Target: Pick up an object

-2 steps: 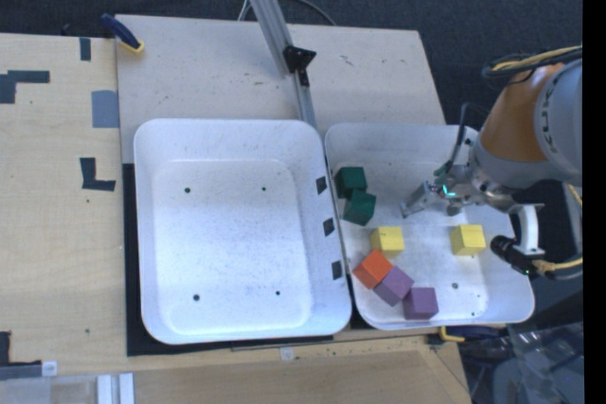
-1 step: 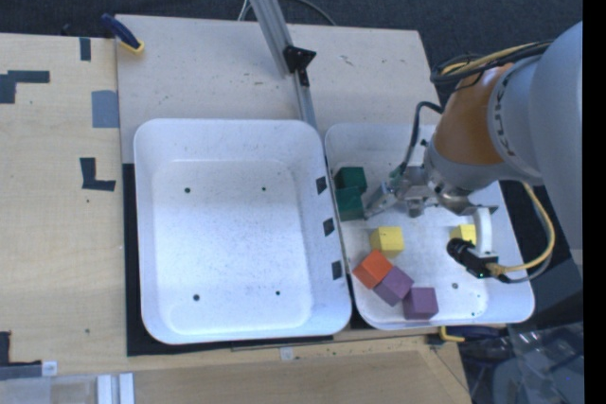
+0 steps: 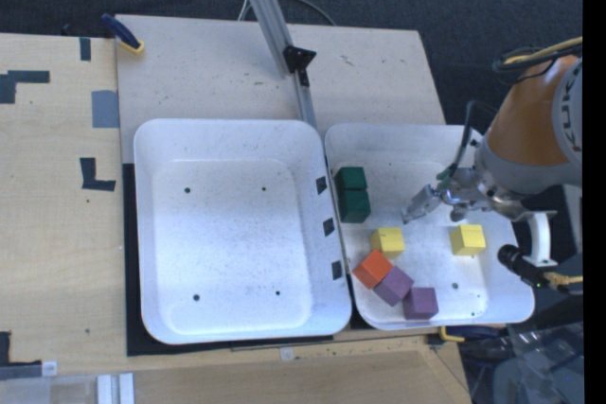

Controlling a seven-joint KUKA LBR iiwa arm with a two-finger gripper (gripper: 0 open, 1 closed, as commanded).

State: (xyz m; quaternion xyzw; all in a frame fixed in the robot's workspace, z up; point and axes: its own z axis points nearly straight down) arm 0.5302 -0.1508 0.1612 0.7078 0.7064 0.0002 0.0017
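Objects for the pick: six blocks, all lying in the right bin (image 3: pixel 379 139), none lifted. A dark green block (image 3: pixel 353 193) (looks like two cubes stacked or joined, cannot tell which) sits near the bin's left wall, toward the far side. A yellow block (image 3: pixel 387 241) lies in the middle; just below it an orange block (image 3: pixel 373 269) touches a purple block (image 3: pixel 393 284), and a second purple block (image 3: pixel 420 302) lies just beside that one, near the front rim. Another yellow block (image 3: pixel 468 239) sits apart toward the right side of the bin. The gripper (image 3: pixel 417 206) hangs over the middle of the right bin, between the green block and the right-hand yellow block, pointing left and slightly down; its metal fingertips appear close together with nothing seen between them, so no object is held. It sits near the central yellow block but not touching it. The arm (image 3: pixel 530 132) enters from the right, orange band visible above the wrist. The left bin (image 3: pixel 227 132) lies alongside, its right rim meeting the right bin. A slanted metal pole (image 3: pixel 265 0) crosses the bench (image 3: pixel 57 156) from the top.
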